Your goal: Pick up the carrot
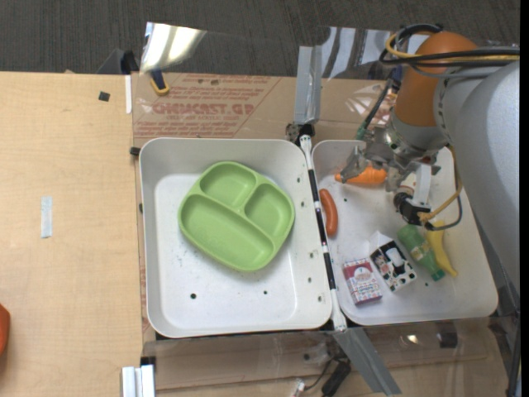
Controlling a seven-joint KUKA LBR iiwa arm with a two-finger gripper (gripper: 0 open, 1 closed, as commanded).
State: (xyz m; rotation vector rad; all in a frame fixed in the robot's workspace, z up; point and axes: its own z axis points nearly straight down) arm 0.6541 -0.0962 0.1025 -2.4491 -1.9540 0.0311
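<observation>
The bench (58, 180) carries two shallow white bins side by side; the left bin (165, 304) holds a green divided plate (237, 214), and the right bin (471, 292) holds the smaller things. The grey arm (488, 114) with its orange band reaches in from the right over the far end of the right bin, and its hand (382, 165) sits low there, directly over the carrot (365, 174). The carrot lies near the bin's far left corner, an orange taper with its thin end pointing toward the divider; part of it is hidden under the hand. Whether the hand is open, closed or already gripping cannot be told from here, since the wrist body and cables cover that spot. Nearer in the same bin lie a red sausage (330, 212) beside the divider, a yellow banana (441, 253), a green piece (412, 241) just beside it, and two small boxes (378, 273). The carrot looks like a light, stiff plastic toy with a smooth, likely slippery skin; I judge it best taken across its thicker middle, since a pinch on the tapered end would probably squeeze it out sideways.
</observation>
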